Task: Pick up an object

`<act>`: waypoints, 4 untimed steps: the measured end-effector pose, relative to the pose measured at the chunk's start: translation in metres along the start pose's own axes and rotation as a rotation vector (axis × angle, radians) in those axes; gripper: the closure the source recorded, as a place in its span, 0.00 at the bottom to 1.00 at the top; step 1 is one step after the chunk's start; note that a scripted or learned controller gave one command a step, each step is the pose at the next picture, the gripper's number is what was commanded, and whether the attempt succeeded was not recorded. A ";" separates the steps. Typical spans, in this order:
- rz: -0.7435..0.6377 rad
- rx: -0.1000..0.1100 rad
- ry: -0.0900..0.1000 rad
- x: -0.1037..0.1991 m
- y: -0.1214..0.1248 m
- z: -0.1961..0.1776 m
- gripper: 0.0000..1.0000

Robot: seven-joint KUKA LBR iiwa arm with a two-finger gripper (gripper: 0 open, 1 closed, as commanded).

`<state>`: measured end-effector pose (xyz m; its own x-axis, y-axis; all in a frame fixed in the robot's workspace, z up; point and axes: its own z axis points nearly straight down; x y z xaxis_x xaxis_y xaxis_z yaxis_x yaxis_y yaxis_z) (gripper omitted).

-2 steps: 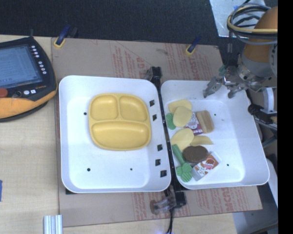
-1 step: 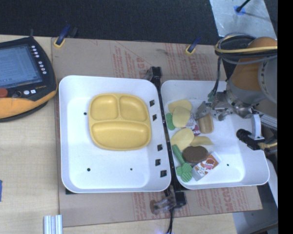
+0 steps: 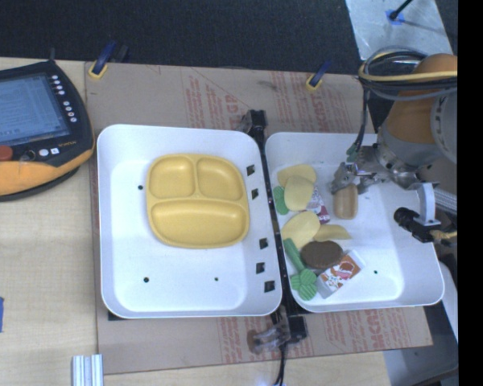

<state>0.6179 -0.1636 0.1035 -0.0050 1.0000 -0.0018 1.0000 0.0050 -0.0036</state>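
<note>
My gripper (image 3: pixel 352 180) hangs over the upper middle of the right bin (image 3: pixel 402 272), with the grey arm and its orange band (image 3: pixel 419 95) behind it at the right. A tan, bun-like piece (image 3: pixel 346 203) lies right under the gripper's tip, touching or nearly touching it. To the left sit pale yellow food pieces (image 3: pixel 298 185), another yellow piece (image 3: pixel 303 227), a brown patty (image 3: pixel 320 254), green pieces (image 3: pixel 305 283) and a red-and-white packet (image 3: pixel 340 273).
The left bin (image 3: pixel 129 256) holds a yellow divided plate (image 3: pixel 197 199). A teach pendant (image 3: pixel 32 127) lies on the bench at the far left. A black part of the arm's fittings (image 3: pixel 417 223) reaches over the right bin's right side.
</note>
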 end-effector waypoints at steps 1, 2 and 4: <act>-0.003 -0.003 0.001 0.062 0.020 -0.035 1.00; -0.003 -0.003 0.003 0.124 -0.005 -0.116 1.00; -0.001 0.004 0.002 0.214 -0.072 -0.151 1.00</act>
<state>0.5452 0.0504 0.2549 -0.0064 1.0000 0.0004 1.0000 0.0064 -0.0075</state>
